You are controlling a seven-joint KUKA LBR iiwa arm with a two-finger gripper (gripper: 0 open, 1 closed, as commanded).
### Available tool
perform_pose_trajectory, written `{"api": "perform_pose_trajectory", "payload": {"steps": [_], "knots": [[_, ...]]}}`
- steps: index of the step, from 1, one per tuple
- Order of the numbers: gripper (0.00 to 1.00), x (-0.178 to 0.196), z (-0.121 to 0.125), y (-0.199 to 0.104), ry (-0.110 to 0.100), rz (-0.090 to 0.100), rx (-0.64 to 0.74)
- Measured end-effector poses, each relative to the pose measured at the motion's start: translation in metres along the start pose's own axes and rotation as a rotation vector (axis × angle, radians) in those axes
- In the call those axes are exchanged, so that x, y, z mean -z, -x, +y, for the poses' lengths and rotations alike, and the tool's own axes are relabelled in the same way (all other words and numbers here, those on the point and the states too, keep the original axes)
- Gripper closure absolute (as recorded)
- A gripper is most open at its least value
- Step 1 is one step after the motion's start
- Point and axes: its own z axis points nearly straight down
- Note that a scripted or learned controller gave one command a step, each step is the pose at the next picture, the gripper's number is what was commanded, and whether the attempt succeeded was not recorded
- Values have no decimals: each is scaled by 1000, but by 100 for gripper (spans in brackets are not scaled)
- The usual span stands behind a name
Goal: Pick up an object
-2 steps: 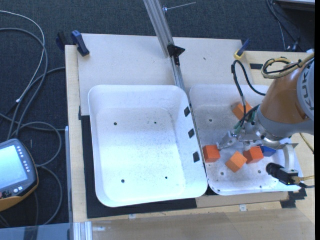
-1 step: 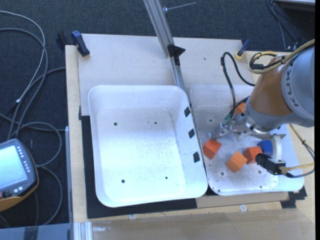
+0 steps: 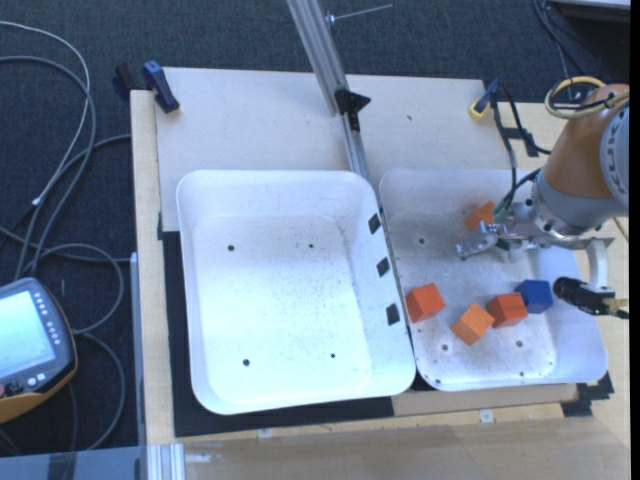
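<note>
Nearest the camera, the front edge of the desk [image 3: 300, 438] is showing pale wood, with black matting lying under the two bins. The left bin [image 3: 200, 268] is sitting with a bare, speckled floor. The right bin [image 3: 440, 368] is carrying the loose pieces: an orange block [image 3: 425, 301] near its left side, a lighter orange block [image 3: 472, 323] just beside a red-orange block [image 3: 507, 309], which in turn is touching or nearly touching a blue block [image 3: 535, 295].

Further back, the end effector [image 3: 487, 240] is hanging low over the right bin, reaching in from the right below the arm's orange band [image 3: 580, 153]. A small orange block [image 3: 481, 213] is lying just beside it, on its far side. Whether its fingers are apart or together cannot be told here, and nothing is visibly sitting between them.

As a judgement, the pick is looking not yet done: every block seems to be resting on the bin floor, so closing on one and lifting it is all still to come, with the small orange block looking the likeliest target.

Beyond the bins, the desk's back panel is lying bare, a slanted metal strut [image 3: 320, 48] is crossing it, and blue clamps [image 3: 160, 83] are gripping the corners. Around the desk, dark carpet is showing, with cables trailing at the left and a handheld control pendant [image 3: 30, 338] lying there.
</note>
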Motion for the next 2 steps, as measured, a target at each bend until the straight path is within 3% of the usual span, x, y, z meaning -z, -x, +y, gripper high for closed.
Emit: {"api": "perform_pose_trajectory", "payload": {"steps": [1, 2], "knots": [[0, -1, 35, -17, -1, 5, 8], [0, 41, -28, -77, -7, 10, 9]]}}
